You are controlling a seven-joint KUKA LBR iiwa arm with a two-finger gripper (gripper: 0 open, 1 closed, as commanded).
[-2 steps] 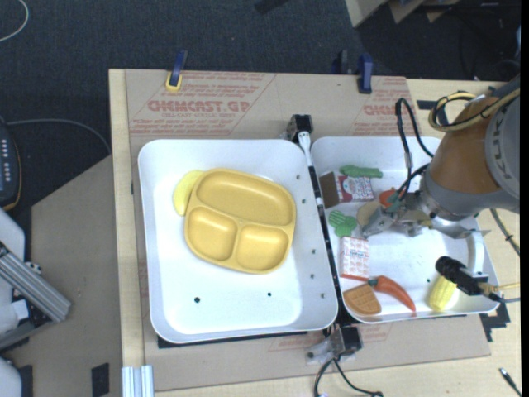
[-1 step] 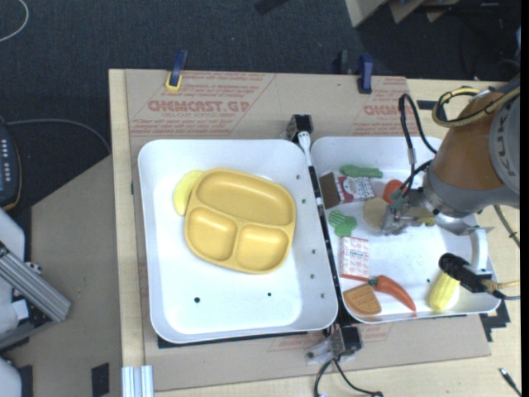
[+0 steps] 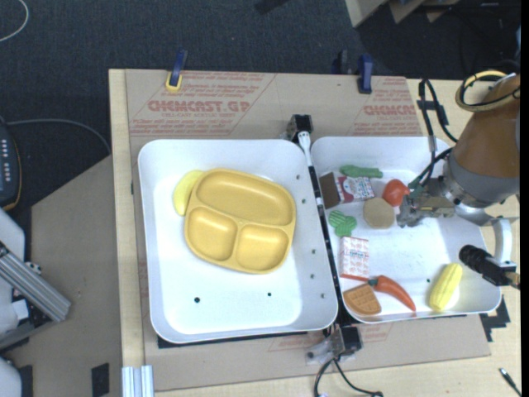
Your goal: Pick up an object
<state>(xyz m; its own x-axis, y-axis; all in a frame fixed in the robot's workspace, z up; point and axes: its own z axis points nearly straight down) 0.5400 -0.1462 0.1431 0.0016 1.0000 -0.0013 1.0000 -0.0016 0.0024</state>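
- Bench (image 3: 248, 98): cardboard-covered top with red print, two clamps on the far edge, two white bins side by side.
- Left bin (image 3: 165, 222): holds a yellow three-compartment tray (image 3: 240, 219), with a yellow piece (image 3: 183, 190) poking out from under the tray's far-left edge.
- Right bin (image 3: 413, 259): holds all the small items.
- Arm (image 3: 488, 151): reaches in from the right, orange band above the wrist, wrist low over the far-right part of the right bin.
- Tool (image 3: 405, 216): sits just right of the tan round piece (image 3: 379, 213) and just below the red tomato (image 3: 395, 192). Can't tell how the tool is set; too small and dark. Nothing visibly held.
- Far end of right bin: green item (image 3: 361, 171), brown and red packet (image 3: 347, 189).
- Middle: small green leafy piece (image 3: 342, 220), white card with red print (image 3: 355, 255).
- Near end: orange carrot (image 3: 393, 289) beside a brown bread-like piece (image 3: 362, 301); yellow corn (image 3: 445, 286) in the near-right corner, well apart from the tool.
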